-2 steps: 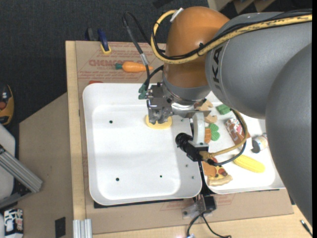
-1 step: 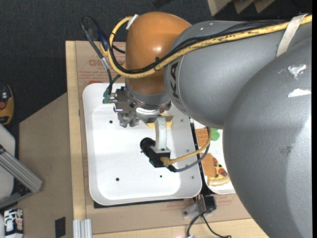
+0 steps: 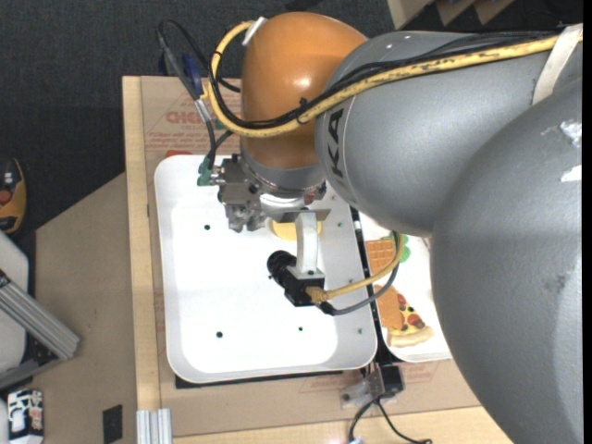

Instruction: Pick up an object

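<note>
My gripper [image 3: 238, 216] hangs over the far part of the left white bin [image 3: 222, 340], just below the orange wrist band. A pale yellow object [image 3: 284, 230] lies in that bin to the gripper's right, mostly hidden under the wrist. In the right bin [image 3: 421, 348], a waffle-like orange piece [image 3: 382, 251], a green-edged item [image 3: 401, 244] and a toy pizza slice [image 3: 405, 316] show beside the arm. Nothing shows between the gripper's tips.
The big grey arm covers most of the right bin. The divider between the bins [image 3: 367, 265] runs just right of the gripper. Cardboard bench [image 3: 139, 248] surrounds the bins, with a cable plug [image 3: 381, 382] at the near edge.
</note>
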